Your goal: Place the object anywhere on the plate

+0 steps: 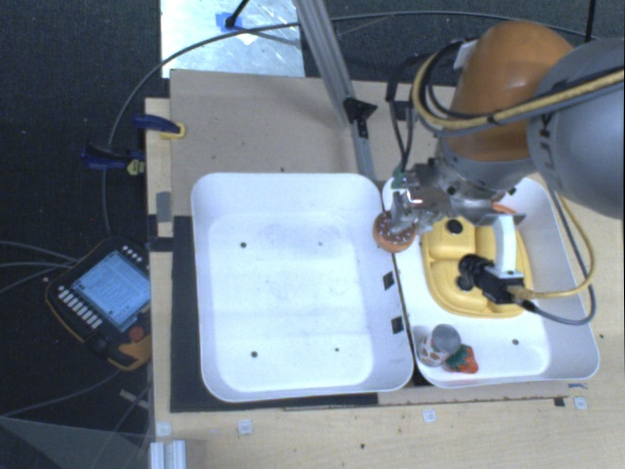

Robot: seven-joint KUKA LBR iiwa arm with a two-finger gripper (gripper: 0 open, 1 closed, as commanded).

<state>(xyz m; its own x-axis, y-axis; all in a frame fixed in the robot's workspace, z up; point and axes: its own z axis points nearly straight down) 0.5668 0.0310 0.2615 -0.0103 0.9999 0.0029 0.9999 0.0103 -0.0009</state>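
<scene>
Now brown obj (394,234) just below fingers (401,201), beside yellow plate (451,286).

From my remote station, the arm (576,115) reads grey with an orange band (508,76); yellow and black cables (459,96) loop beside that band.

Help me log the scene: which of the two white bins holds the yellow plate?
The right bin, under the arm. The yellow plate lies in it, with small objects near its front edge. The left bin shows bare white floor.
</scene>
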